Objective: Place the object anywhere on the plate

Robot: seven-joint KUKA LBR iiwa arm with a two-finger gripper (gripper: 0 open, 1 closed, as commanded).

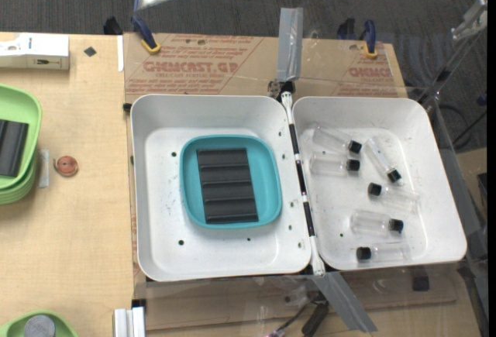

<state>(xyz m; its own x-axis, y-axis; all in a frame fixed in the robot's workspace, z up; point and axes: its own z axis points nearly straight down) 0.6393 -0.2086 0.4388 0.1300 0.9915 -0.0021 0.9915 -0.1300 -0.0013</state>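
Note:
A teal plate point(268, 177) with a dark ribbed insert point(226, 185) lies in the middle of the left white bin point(155, 242). Several clear plastic tubes with black caps lie scattered in the right white bin point(434, 238): one near the upper left point(339, 142), one below it point(335, 166), one at the upper right point(384, 160), one near the middle point(395, 193), one lower down point(373, 224) and one along the front wall point(384, 252).
A cardboard sheet point(256, 64) held by clamps lies behind the bins. On the wooden bench to the left sit a green tray point(23, 173), a small brown disc point(67, 166) and a white box point(35, 53).

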